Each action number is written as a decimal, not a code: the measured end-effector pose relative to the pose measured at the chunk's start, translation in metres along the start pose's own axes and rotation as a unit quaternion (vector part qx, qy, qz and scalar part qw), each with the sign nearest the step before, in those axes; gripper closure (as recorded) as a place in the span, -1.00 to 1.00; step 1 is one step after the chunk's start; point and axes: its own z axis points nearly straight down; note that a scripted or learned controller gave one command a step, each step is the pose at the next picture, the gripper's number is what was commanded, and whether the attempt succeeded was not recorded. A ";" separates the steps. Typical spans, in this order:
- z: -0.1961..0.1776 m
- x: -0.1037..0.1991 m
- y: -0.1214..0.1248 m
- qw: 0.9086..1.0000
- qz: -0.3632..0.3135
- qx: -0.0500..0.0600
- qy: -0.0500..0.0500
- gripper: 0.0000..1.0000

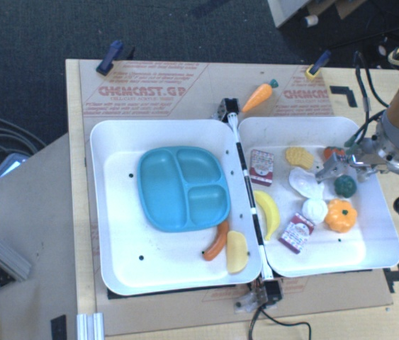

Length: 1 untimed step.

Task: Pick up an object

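Observation:
My gripper (332, 167) hangs low over the upper right part of the right bin (376, 250), reaching in from the right. Just below it lies a dark green ball (345, 186), and a small red item (333, 152) sits right above it. An orange pumpkin (340, 216) rests below the green ball. Left of the gripper are a white piece (301, 183) and a second white piece (315, 209). I see nothing lifted from the bin.
The right bin also holds a yellow waffle-like item (299, 156), two red-and-white cartons (261, 167) (296, 232) and a banana (268, 214). The left bin (114, 211) bears a blue divided plate (183, 188), an orange sausage (215, 243) and a yellow piece (237, 251). A carrot (258, 96) lies on the bench.

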 end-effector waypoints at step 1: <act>0.101 0.019 0.061 1.000 0.000 0.001 0.000 -1.00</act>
